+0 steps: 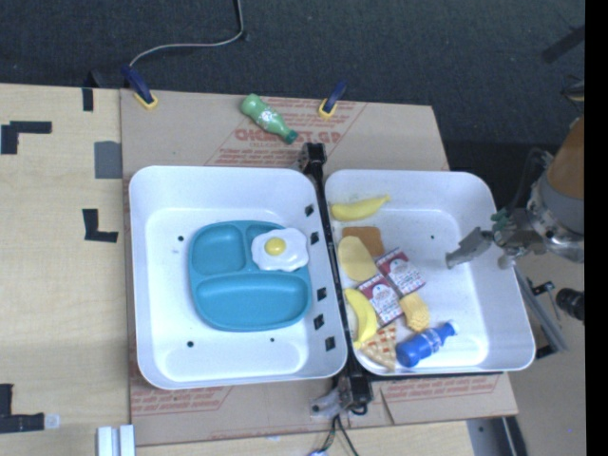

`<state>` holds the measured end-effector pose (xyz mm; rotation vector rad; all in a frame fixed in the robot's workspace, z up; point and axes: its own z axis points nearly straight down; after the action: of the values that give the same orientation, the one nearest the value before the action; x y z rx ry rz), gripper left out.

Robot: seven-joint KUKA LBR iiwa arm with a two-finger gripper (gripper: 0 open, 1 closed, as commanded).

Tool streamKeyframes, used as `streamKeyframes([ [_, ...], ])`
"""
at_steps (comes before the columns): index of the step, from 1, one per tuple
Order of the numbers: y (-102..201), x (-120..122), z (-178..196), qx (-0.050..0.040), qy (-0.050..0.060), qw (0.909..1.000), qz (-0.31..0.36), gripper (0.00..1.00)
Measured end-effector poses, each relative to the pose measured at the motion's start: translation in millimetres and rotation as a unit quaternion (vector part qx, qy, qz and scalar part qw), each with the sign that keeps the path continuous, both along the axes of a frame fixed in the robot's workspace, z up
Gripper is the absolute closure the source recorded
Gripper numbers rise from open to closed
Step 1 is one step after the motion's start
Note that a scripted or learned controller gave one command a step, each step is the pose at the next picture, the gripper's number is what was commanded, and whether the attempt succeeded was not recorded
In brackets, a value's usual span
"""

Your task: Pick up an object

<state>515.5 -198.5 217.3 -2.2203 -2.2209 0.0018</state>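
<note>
My gripper (473, 241) hangs over the right side of the right bin (475, 194), open, with nothing between its fingers. The objects lie along that bin's left side, apart from the gripper: a yellow banana (359, 206), a brown toast slice (368, 239), a pale yellow chip (354, 258), two red packets (392, 284), a second banana (362, 315), a waffle piece (379, 347) and a blue bottle (423, 344).
The left bin (152, 193) holds a blue divided plate (237, 283) with a fried egg (279, 250) on its upper right corner. A green bottle (268, 119) lies on the cardboard behind the bins. A black divider (320, 245) runs between the bins.
</note>
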Motion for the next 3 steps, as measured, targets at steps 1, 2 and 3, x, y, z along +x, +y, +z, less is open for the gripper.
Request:
streamKeyframes([
  [1, 46, -30, -128, 0.0004, -0.003, 1.0, 0.0, 0.0],
  [2, 95, 31, -129, -0.0004, -0.006, 1.0, 0.0, 0.0],
  [3, 102, 109, -96, -0.0005, -0.001, 1.0, 0.001, 0.0],
])
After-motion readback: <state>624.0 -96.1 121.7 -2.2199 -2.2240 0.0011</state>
